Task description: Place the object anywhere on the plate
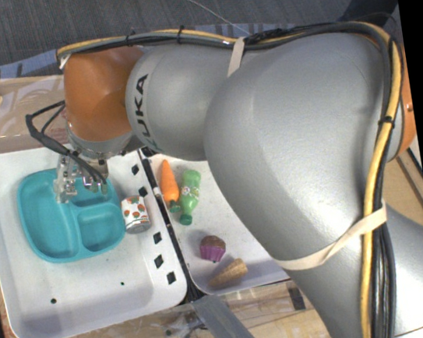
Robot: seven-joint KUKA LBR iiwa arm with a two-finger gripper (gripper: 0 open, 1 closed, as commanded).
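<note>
Tin-looking little white can with red fruit print (135, 213), just right of teal divided plate (42, 221). Probably light, stiff, slick, so best pinched mid-body. Gripper (80, 184) over plate, fingers spread, holding nothing.

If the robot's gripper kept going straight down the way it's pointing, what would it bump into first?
Probably the blue plate. The gripper points down over the plate's upper compartment, so it would likely meet the plate's floor there, though its height above the plate is hard to judge.
</note>
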